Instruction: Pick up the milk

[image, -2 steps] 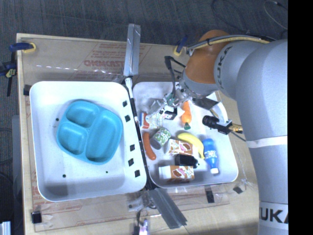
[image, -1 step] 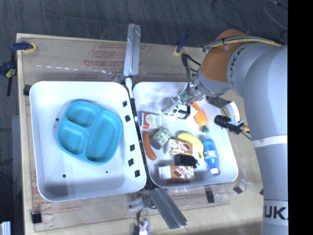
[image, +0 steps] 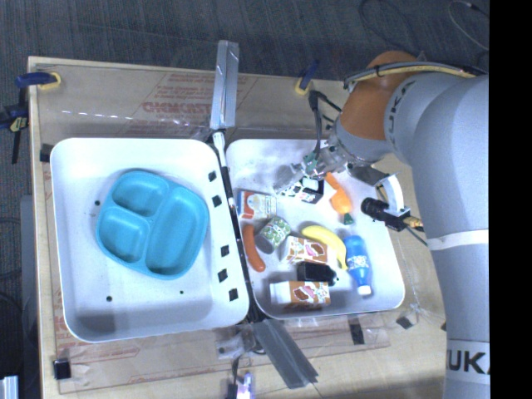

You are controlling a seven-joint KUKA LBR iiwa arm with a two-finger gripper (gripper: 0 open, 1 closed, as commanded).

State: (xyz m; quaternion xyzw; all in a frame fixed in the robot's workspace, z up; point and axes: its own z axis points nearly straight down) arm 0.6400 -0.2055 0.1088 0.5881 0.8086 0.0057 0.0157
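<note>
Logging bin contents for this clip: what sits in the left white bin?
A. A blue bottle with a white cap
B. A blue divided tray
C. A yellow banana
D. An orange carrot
B. The blue divided plastic tray lies alone in the left shallow white bin, while the banana, bottle, carrot and cartons are all in the right shallow white bin.

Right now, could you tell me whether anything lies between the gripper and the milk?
Nothing visible blocks it. The gripper is over the right bin's far end; the milk lies nearby by the divider, uncovered. A small black-and-white item sits beside the gripper.
</note>
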